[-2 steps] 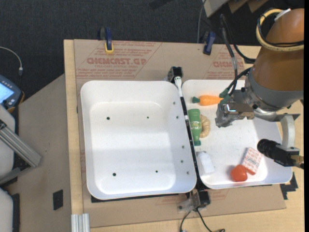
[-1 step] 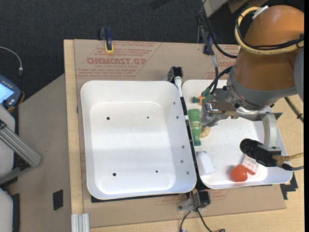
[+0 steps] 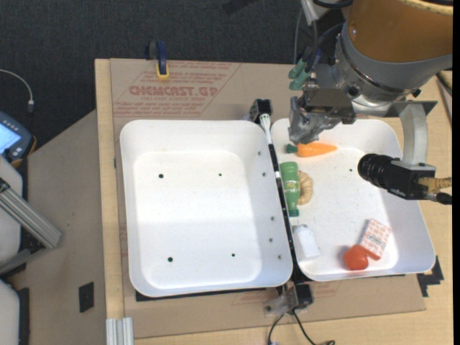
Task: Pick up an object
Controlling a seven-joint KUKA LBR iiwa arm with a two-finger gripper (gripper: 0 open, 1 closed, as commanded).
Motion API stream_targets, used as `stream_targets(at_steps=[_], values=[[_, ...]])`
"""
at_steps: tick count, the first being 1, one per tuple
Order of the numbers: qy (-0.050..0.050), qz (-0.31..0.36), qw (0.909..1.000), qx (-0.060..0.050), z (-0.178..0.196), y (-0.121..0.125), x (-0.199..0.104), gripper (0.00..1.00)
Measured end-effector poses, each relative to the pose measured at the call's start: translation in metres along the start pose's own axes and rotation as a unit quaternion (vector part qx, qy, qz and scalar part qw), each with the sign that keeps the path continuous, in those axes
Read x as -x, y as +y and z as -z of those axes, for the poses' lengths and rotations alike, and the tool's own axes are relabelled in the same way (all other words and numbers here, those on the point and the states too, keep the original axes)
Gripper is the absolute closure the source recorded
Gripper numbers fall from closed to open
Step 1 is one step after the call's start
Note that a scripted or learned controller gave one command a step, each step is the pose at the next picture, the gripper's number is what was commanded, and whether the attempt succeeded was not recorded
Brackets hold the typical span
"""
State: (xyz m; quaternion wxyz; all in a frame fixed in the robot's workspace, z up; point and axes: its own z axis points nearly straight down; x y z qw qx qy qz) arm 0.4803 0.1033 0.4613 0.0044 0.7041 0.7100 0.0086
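A robotics lab: a grey and orange arm (image 3: pixel 392 42) over two white bins (image 3: pixel 136 142) on a cardboard-covered bench (image 3: pixel 180 85), clamp (image 3: pixel 161 57) at 11 o'clock, cables (image 3: pixel 287 325) at 6 o'clock, aluminium rail (image 3: pixel 29 218) at 9 o'clock.
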Motion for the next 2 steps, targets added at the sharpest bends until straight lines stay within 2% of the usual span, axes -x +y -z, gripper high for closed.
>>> stream_targets(at_steps=[1,2], values=[[-0.003,-0.001,0.9999,-0.013,-0.052,-0.002,-0.069,1.0],[-0.003,-0.003,1.0,-0.009,-0.039,-0.001,-0.066,1.0]])
